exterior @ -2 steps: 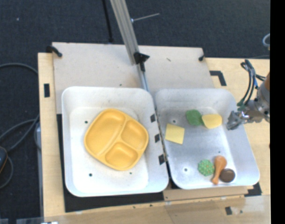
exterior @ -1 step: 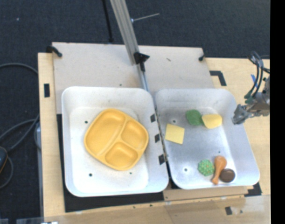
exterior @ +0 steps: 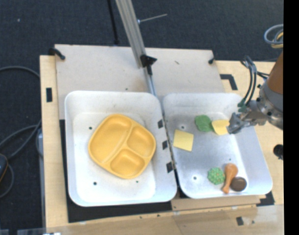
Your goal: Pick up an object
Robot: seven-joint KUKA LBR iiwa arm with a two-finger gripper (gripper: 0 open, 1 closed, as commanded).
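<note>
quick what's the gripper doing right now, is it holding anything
Gripper: over the right bin, fingertips at the small yellow piece; open or shut, and any grasp, cannot be told.

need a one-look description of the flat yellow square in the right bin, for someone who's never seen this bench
Start at the right bin, the one without the yellow divided plate. Along its left side, near the divider between the bins, lies the flat yellow square, apart from the other items. Unlike the smaller rounded yellow piece by the hand, it is thin, sharp-cornered and lies alone.
</note>
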